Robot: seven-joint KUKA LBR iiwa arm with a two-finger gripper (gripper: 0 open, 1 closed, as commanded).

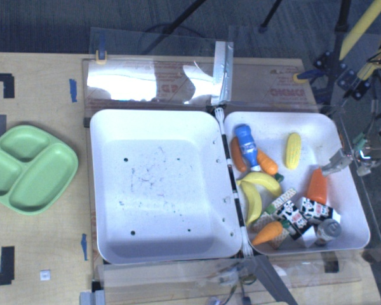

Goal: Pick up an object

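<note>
The right bin point(317, 124) holds a pile of toy items. A blue bottle point(244, 143) lies by its left wall, with an orange carrot point(267, 164) beside it. A yellow corn cob point(293, 150) lies further back. A banana point(256, 189) curves at the bin's middle left. An orange cone-shaped piece point(316, 186) and black-and-white cartons point(303, 211) sit at the front right. My gripper point(348, 157) shows as small grey parts at the bin's right rim, above and to the right of the orange cone, with nothing seen in it.
The left bin point(108, 129) stands wall to wall with the right one. A green divided plate point(28, 168) rests on the bench at far left. A clear panel point(152, 75) stands behind the bins. Stands and cables crowd the right edge.
</note>
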